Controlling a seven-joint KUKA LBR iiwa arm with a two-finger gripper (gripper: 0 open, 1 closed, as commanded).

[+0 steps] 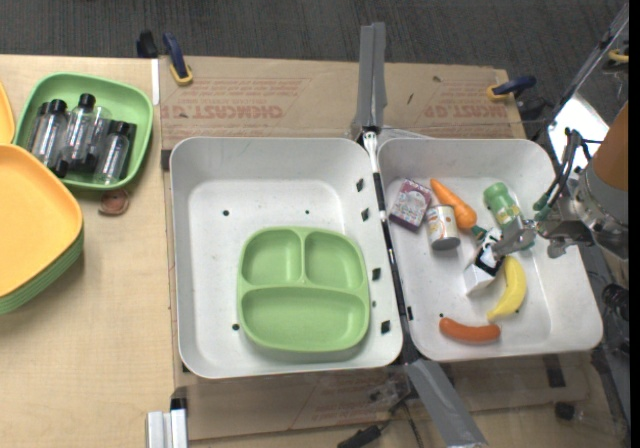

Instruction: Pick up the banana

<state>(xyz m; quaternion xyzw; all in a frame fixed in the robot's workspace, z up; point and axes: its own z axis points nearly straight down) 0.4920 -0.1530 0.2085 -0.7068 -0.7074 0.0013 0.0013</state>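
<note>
The end effector [519, 236] sits low in the right bin [560, 336], just above the upper tip of the banana [510, 289]; its metal fingers are small and tangled with cables here, so I cannot tell whether they stand apart or together, and nothing shows clamped between them. It looks placed to come down on the banana's stem end, the most exposed part of the fruit. The banana lies on the bin floor toward the near right, a smooth yellow curve running from under the end effector down toward a glossy orange sausage-shaped toy [469, 330] near the front wall. Just beside the banana's upper left is a small dark-and-white object [485, 261], too cluttered to name, which could get in the way of a grasp. Further left lie a carrot [453, 201], a small pale jar [441, 225], a purple patterned packet [409, 204] and a green bottle [501, 204]. The left bin [200, 236] carries a matte green divided plate [303, 291]. The worktop [80, 366] is pale wood with cardboard under the bins.
</note>
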